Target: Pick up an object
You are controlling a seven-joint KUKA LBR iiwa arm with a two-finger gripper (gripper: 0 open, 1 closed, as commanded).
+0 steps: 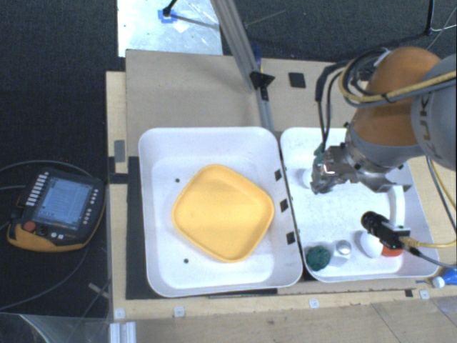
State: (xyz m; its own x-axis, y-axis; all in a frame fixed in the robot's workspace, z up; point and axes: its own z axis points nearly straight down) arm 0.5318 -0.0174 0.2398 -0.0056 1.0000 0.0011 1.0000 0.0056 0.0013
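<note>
The gripper [323, 177] hangs over the right bin [300, 213], near its left wall; its grip state cannot be told. A green ball [318, 256], small silver object [343, 249] and white-and-red object [373, 244] lie along the bin's near edge. A yellow plate [223, 211] lies in the left bin [153, 191].

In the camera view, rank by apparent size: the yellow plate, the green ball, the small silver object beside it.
1. Yellow plate, largest by far.
2. Green ball.
3. Small silver object, slightly smaller than the ball.
</note>
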